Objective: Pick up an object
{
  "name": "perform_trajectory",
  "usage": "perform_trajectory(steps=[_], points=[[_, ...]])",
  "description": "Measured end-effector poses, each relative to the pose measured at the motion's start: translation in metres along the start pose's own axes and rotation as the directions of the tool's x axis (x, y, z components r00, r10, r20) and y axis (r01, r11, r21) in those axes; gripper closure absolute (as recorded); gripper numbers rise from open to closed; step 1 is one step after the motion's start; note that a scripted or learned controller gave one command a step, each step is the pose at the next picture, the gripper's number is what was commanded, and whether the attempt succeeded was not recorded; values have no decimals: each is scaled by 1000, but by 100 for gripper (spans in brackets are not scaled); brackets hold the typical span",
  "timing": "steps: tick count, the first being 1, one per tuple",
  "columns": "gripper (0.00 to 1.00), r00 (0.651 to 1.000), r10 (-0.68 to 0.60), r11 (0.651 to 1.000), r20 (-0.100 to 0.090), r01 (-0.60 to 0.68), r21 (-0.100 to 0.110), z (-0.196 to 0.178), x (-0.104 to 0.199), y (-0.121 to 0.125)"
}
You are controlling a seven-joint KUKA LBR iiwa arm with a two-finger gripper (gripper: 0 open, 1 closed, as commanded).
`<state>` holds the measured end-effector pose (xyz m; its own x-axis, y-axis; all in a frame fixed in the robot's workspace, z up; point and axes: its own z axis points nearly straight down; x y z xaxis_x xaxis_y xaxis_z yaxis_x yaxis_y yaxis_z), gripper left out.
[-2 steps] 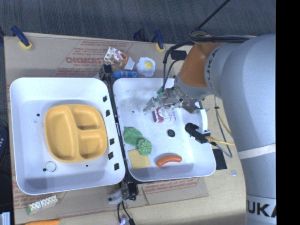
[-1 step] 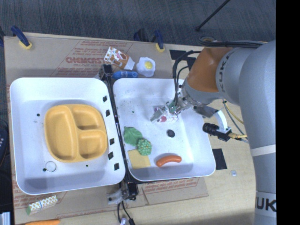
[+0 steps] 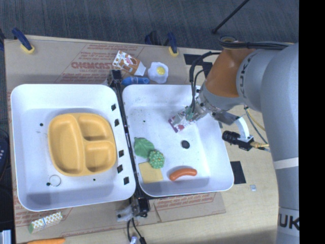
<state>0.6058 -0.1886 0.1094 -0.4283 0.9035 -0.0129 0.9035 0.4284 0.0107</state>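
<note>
Arm's mid-reach: pincer (image 3: 179, 122) low in the right bin (image 3: 216, 179), prob touching nothing; grip state — can't tell. Next: descend onto the sausage (image 3: 182, 173).

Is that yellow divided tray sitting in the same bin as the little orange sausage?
No. The yellow tray lies in the left bin, while the orange sausage lies in the right bin.

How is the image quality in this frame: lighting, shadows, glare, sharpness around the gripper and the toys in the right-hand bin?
Camera view: even overhead light and soft shadows under the yellow divided tray; mild glare washes out the right bin walls; the whole frame is slightly soft, so the gripper is a blur and its fingers cannot be resolved; the orange sausage toy and green toys stay recognisable.
</note>
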Motion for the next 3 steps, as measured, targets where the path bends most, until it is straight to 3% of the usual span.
perform_trajectory(steps=[1,2,3], points=[[0,1000,0,1000,0,0,0,0,0,0],[0,949,-316,949,-14,316,6,17,6,25],[0,920,-392,920,-15,392,5,17,25,53]])
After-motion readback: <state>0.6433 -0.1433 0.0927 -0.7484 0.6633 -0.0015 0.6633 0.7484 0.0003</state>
